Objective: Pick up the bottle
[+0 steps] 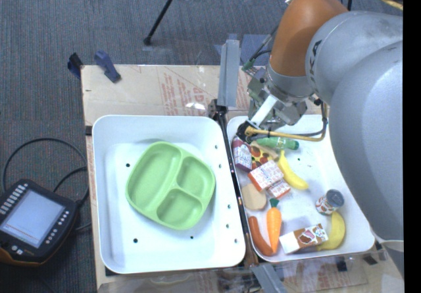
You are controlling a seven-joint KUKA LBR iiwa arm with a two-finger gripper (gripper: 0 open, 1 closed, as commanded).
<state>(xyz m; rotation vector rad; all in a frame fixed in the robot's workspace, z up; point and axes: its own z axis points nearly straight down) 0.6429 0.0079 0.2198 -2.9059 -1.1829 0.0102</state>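
The bottle (pixel 281 143) is green and lies on its side at the far end of the right bin (pixel 316 168), its capped end pointing toward the view's right. The tool (pixel 275 120) hangs directly over that end of the bin, just beside the bottle in the view. Whether it touches the bottle I cannot tell, nor whether the tool is spread or pressed together. Nothing can be seen held in it.

The right bin is crowded. Just below the bottle lies a banana (pixel 291 172), slanting toward the near right. To its left sit two small red-and-white boxes (pixel 265 175) (one larger, one smaller, touching each other). A dark red packet (pixel 241 155) lies against the bin's left wall. Nearer the camera, a tan rounded piece (pixel 253 197) lies beside the boxes, and a carrot (pixel 273 222) sits below it with its green top pointing away. A red sausage-like piece (pixel 258 236) lies just left of the carrot. A small carton (pixel 304 237) lies at the near edge, touching a second banana (pixel 337 231) on its right, and a little can (pixel 329 201) stands just above that banana.

The left bin (pixel 100 153) holds a green divided plate (pixel 171 185), lying flat near the middle. Both bins rest on the cardboard-covered surface (pixel 151 91). On the floor to the view's left is a control pendant (pixel 29 219) with a lit screen.
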